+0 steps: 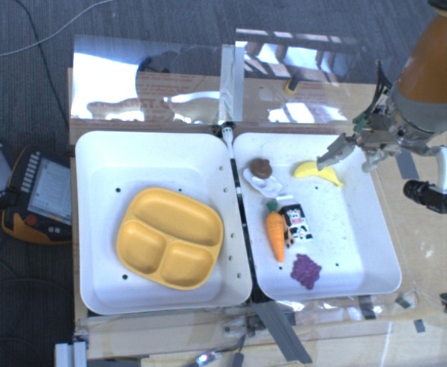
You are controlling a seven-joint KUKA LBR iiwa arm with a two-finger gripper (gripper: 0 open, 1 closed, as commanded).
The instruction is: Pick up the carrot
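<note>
Hand (351, 150) above right bin's (376, 228) far right edge, near banana (319, 173); finger spread unclear. Carrot (276, 235) lies apart, mid-bin.

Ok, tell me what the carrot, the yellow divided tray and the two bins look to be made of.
Carrot: probably toy plastic, given its smooth, uniform orange with a green tip.
Yellow divided tray: moulded plastic by the look, with a matte sheen and rounded compartments.
Left bin and right bin: seemingly white plastic, thin-walled, slightly glossy with rounded corners.
</note>
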